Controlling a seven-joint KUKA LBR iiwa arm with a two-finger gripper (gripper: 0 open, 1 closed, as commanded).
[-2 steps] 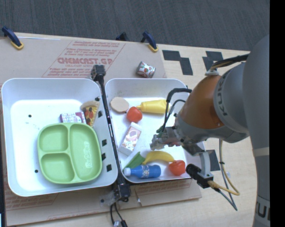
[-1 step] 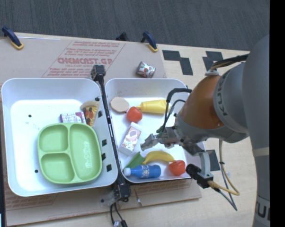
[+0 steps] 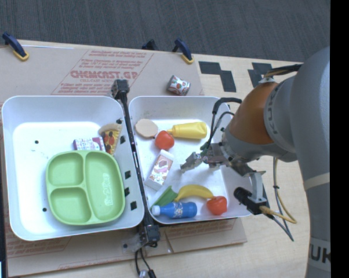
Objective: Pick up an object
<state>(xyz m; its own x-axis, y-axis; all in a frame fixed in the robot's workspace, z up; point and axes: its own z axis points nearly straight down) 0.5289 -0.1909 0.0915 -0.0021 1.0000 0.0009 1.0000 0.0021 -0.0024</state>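
Hovering low in right bin, jaws just above carton and banana; state impossible to tell. Carton probably light, stiff, flat-sided: best taken across narrow sides at mid-length.

Left bin: green divided plate, small carton, snack packet.
Right bin: round cracker, yellow bottle, tomato, juice box, banana, blue bottle, red pepper.
Gripper over right bin, nothing between fingers.
Small cup on bench behind bins.
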